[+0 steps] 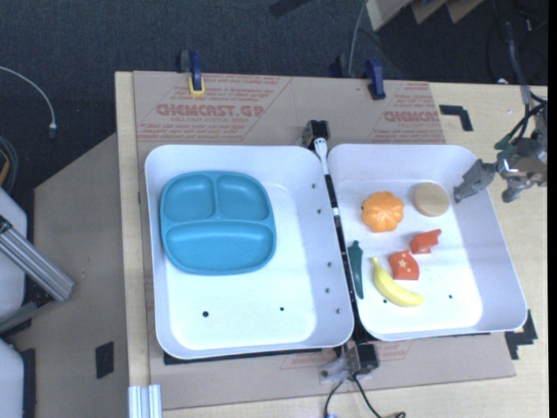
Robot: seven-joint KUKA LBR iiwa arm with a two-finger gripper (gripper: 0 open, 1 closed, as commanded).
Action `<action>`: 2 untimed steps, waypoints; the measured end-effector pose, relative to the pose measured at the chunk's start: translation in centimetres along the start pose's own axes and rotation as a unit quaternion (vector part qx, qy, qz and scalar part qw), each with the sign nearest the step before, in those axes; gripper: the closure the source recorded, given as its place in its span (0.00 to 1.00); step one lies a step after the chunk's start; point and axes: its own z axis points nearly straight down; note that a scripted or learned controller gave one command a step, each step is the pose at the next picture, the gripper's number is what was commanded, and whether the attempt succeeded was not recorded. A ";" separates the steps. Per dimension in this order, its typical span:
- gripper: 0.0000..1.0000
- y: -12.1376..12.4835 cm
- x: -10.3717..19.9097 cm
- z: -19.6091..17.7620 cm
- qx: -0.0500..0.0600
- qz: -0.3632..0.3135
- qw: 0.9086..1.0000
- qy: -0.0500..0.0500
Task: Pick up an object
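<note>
Grey claw [489,183] parted, above right bin [496,268]

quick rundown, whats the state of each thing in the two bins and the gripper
blue divided plate: flat in the left bin, its compartments bare
orange pumpkin-like piece: lying loose in the right bin
tan round piece: lying loose, near the gripper
two red pieces: lying loose, apart
yellow banana: lying on its side
dark green pepper: lying along the bin's left wall
gripper: over the right bin's far right corner, holding nothing I can see
</note>
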 end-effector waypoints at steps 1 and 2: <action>0.00 0.2 0.1 -0.7 -0.006 -0.002 1.000 -0.002; 0.00 -0.5 0.3 3.9 -0.003 -0.002 1.000 0.000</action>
